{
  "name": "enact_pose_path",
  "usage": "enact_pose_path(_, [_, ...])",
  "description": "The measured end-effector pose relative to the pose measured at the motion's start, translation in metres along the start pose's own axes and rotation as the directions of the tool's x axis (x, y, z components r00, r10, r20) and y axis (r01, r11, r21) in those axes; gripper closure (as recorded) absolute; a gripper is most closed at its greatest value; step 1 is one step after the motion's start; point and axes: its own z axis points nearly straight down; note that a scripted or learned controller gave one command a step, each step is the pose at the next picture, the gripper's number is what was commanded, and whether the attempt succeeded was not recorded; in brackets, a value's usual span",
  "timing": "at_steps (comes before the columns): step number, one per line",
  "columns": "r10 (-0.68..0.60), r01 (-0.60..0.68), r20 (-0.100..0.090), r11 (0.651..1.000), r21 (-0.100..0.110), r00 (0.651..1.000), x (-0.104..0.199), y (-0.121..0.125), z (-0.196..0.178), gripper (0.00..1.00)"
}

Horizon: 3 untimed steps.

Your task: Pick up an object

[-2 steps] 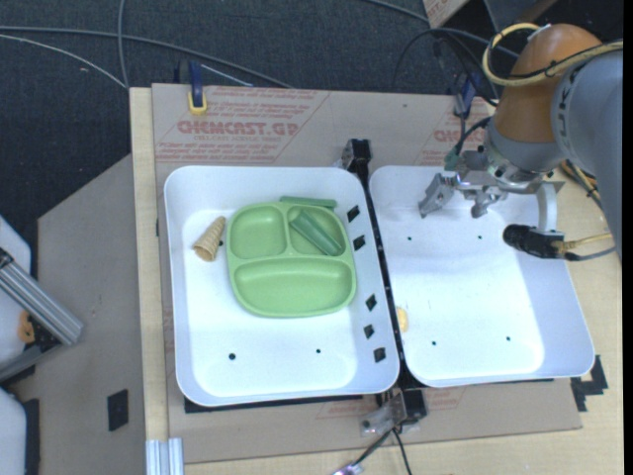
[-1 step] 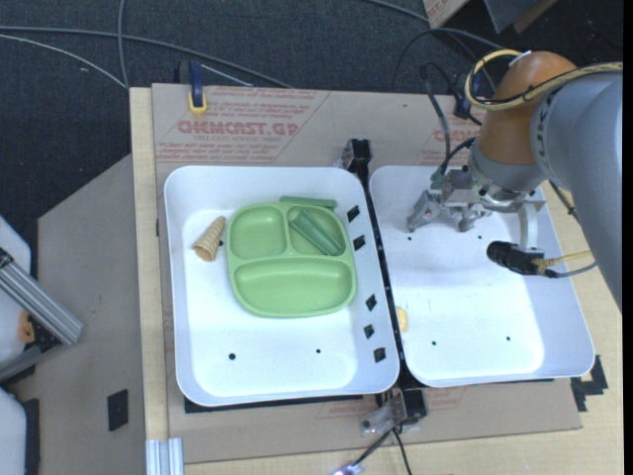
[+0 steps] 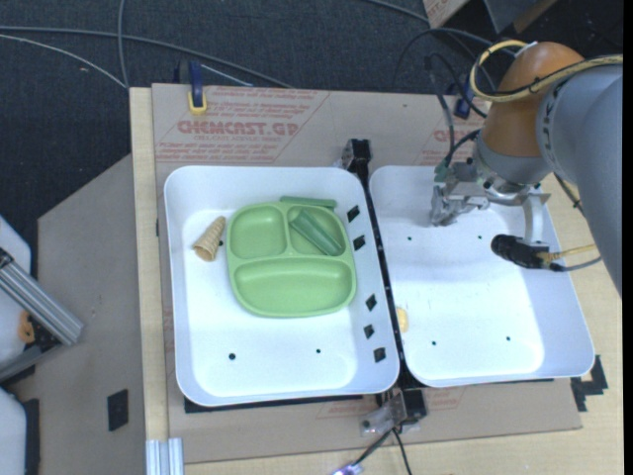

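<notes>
The gripper (image 3: 447, 209) hangs over the far end of the right bin (image 3: 495, 315), too small to tell its state, while the green plate (image 3: 287, 275) and the cone (image 3: 209, 237) lie in the left bin (image 3: 267, 364).

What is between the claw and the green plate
In the camera view, bare white floor of the right bin, then the black-marked divider where the two bins meet, lie between the claw and the green plate.

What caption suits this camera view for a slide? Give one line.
Grey KUKA arm's two-finger gripper over the right white bin; green divided plate and ice-cream cone sit in the left white bin.
</notes>
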Motion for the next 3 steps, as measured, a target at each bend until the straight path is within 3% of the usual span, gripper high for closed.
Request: enact_pose_path(3, [-0.001,0.001,0.002,1.0,-0.004,1.0,0.011,0.002,-0.127,1.0])
